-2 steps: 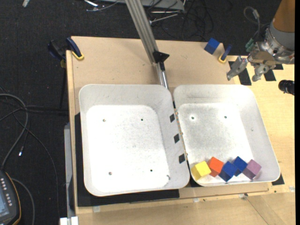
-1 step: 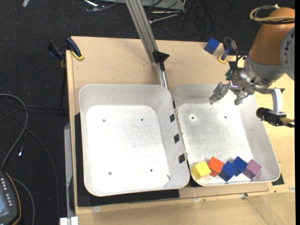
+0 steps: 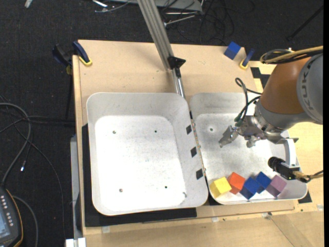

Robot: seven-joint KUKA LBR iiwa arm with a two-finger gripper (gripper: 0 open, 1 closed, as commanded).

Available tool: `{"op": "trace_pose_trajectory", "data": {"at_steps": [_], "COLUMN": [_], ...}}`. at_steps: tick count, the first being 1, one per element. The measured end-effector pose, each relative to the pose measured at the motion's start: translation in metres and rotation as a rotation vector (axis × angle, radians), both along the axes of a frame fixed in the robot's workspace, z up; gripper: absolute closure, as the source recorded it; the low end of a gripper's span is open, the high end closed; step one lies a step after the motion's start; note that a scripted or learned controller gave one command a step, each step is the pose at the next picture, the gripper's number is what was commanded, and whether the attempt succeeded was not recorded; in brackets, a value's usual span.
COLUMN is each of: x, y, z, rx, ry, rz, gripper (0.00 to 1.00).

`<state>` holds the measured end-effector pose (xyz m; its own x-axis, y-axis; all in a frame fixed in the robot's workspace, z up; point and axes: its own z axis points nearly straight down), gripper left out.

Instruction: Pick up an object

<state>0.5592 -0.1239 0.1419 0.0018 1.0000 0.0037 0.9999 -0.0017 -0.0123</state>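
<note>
Two shallow white bins sit side by side on the wooden surface (image 3: 128,68). The left bin (image 3: 136,153) shows only its speckled floor, while the right bin (image 3: 216,112) holds a small cluster of blocks along its near edge. From left to right these are a yellow block (image 3: 221,186), an orange block (image 3: 237,181), a blue block (image 3: 255,184) and a purple block (image 3: 277,185), packed close and touching one another.

The grey arm with its orange band (image 3: 289,94) reaches in from the right over the right bin. The tool (image 3: 239,137) hangs above the middle of that bin's floor, well apart from the row of blocks nearer the camera. Its two fingers stand spread apart, one angled to the left and one to the right, with nothing between them; no block touches them. Whether the fingertips reach the bin floor cannot be told from this slant.

Another blue block (image 3: 233,50) lies outside the bins, on the far right part of the surface beside a blue and yellow clamp (image 3: 246,58).
</note>
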Motion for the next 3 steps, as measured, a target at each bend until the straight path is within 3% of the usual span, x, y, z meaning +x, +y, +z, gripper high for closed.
{"op": "trace_pose_trajectory", "data": {"at_steps": [1,2,3], "x": [0.005,-0.022,-0.005], "y": [-0.002,-0.034,-0.047], "z": [0.014,-0.047,-0.046], "rx": [-0.004,-0.003,-0.005], "ry": [-0.015,-0.013,-0.015], "rz": [-0.001,-0.003,0.001], "gripper": [1.00,1.00,1.00]}}
